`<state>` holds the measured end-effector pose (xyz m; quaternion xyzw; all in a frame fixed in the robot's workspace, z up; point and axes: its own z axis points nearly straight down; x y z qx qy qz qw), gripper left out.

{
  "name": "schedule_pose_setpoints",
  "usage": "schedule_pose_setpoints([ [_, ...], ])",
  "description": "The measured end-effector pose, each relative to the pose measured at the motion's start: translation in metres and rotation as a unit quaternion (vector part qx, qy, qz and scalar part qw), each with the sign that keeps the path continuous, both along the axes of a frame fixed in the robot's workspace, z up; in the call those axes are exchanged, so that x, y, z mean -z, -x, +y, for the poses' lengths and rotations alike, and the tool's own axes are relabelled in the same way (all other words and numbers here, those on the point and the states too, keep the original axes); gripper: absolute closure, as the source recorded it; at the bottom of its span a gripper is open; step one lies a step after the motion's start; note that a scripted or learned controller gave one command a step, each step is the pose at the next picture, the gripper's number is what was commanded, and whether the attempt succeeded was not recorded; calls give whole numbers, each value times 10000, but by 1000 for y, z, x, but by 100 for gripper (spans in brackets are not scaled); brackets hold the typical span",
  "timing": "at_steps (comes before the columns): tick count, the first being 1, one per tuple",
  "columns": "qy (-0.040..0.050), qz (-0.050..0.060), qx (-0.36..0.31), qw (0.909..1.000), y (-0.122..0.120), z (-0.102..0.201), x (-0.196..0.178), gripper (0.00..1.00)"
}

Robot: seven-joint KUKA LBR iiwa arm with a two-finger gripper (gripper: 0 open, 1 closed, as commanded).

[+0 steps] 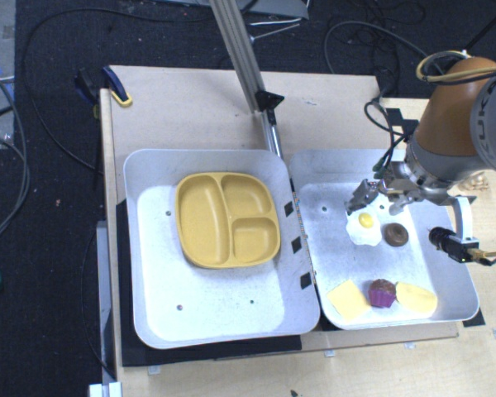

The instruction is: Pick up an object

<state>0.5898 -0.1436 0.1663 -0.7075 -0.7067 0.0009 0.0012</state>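
You've got the gripper (379, 195) down in the right bin (331, 213), hanging off the grey arm (455, 131) that comes in from the right. Can't tell from this angle whether it's apart or together, and nothing is visibly held.

Directly below the gripper, just beside it, lies the fried egg (364, 227), white with a yellow yolk. Just right of the egg, below and slightly right of the gripper, is a small brown round piece (396, 235).

Further toward the bin's near edge, well below the gripper: a purple lump (382, 293) sitting between two pale yellow pieces, the left yellow piece (348, 299) and the right yellow piece (417, 298), both touching or nearly touching it.

Well off to the gripper's left, the left bin (149, 304) holds a yellow divided plate (228, 219), lying flat with three compartments.
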Motion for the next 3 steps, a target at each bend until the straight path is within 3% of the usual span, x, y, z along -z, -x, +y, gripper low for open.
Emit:
schedule_pose_setpoints([
  [1, 3, -6, -3, 10000, -7, -2, 60, 0],
  [2, 9, -21, -1, 10000, -8, -3, 47, 100],
  [3, 5, -22, 1, 10000, -5, -3, 6, 100],
])
